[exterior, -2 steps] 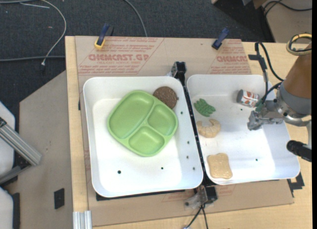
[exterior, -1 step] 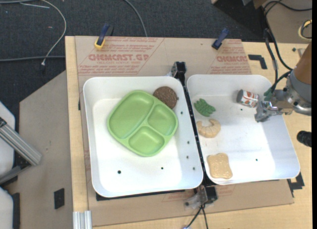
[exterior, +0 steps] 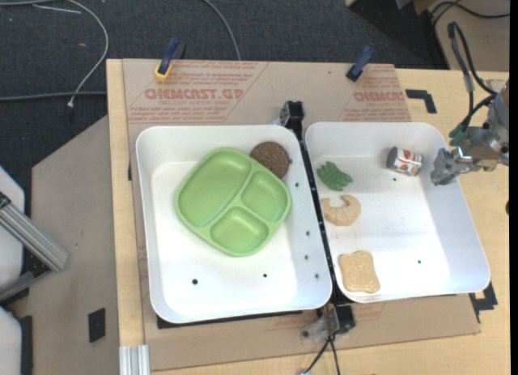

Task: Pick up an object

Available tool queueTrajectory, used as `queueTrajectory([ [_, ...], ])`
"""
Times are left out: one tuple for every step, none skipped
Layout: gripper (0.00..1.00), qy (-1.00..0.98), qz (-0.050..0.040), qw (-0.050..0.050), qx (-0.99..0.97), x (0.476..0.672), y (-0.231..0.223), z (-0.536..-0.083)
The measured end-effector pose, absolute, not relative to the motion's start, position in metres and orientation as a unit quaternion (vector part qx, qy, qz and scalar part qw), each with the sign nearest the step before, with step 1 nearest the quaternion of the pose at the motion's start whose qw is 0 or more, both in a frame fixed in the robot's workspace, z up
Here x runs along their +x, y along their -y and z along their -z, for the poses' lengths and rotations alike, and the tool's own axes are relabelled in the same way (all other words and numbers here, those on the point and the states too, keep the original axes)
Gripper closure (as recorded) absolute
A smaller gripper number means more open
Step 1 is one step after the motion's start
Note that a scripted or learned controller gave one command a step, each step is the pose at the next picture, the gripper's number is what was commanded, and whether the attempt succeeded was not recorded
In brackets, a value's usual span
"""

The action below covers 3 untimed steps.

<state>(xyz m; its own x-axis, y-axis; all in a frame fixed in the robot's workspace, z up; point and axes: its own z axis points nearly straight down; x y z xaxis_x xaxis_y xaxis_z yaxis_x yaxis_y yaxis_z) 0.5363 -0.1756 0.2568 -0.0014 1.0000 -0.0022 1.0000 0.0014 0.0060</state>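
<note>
The small can [exterior: 405, 160] lies on its side near the far right corner of the right bin [exterior: 437, 260], just beside my jaws [exterior: 447, 167], which hang at the bin's right rim; whether they are open I cannot tell. This appears to be the approach step. Next I must centre over the can and descend, clear of the green leafy piece [exterior: 333, 176] and croissant [exterior: 341, 210].

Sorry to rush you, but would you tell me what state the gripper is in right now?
Gripper: cannot be told; it hangs at the right bin's right edge, beside the small can.
</note>
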Motion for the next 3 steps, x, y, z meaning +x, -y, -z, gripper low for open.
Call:
queueTrajectory([
  [1.0,-0.709,-0.0001,-0.003,0.705,0.531,0.123,-0.243],
  [1.0,-0.709,0.0,-0.003,0.705,0.531,0.066,-0.231],
  [1.0,-0.71,-0.0011,-0.001,0.704,0.532,0.008,-0.237],
])
